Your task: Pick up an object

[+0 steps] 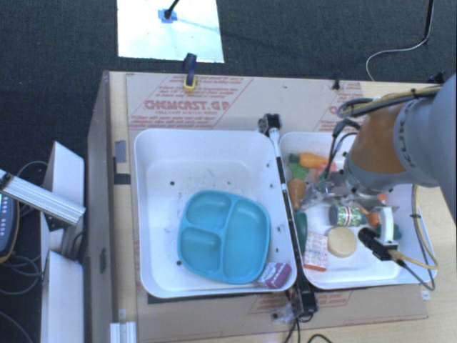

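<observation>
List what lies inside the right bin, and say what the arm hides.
In the right bin: a can, a round tan piece, a red-and-white packet, a green item and orange pieces. The arm covers the bin's upper right, so anything beneath it is hidden.

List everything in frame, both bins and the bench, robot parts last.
divided plate: 1, light blue, left bin, near its front right
small wrapped item: 1, purple and white, left bin's front right corner, beside the plate
left bin: 1, white, left half of the bench
right bin: 1, white, right half of the bench
carrot-like piece: 1, orange, back of right bin
can: 1, green, red and white label, lying on its side, middle of right bin
round disc: 1, tan, right bin, in front of the can
flat packet: 1, white with red, front left of right bin
green piece: 1, dark green, right bin's left wall
arm: 1, grey with orange band, over right bin
gripper: 1, low among right bin's items
</observation>
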### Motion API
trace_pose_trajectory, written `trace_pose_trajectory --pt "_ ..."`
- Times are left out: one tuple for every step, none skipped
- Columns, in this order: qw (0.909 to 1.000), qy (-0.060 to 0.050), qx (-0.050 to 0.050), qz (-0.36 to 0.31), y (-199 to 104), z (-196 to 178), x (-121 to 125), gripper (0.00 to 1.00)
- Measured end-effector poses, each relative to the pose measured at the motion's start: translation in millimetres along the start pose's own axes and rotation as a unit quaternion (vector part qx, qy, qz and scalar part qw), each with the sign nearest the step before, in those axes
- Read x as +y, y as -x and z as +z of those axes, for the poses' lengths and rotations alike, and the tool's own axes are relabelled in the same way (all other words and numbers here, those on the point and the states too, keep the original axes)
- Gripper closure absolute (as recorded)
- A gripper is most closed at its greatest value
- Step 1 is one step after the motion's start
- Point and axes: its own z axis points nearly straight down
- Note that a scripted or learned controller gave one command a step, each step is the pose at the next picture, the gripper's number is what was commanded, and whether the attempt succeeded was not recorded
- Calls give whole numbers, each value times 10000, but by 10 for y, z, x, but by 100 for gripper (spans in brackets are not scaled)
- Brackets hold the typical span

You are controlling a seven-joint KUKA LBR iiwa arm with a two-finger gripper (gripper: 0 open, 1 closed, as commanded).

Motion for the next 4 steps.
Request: trace_pose_trajectory --pt "10000 -1 2 -1 212 -1 -543 0" --pt "10000 18 -2 -15 368 -117 492 0" --pt "10000 20 5 -25 30 -314 1044 0" --pt "10000 72 -30 -12 -14 -68 922 0"
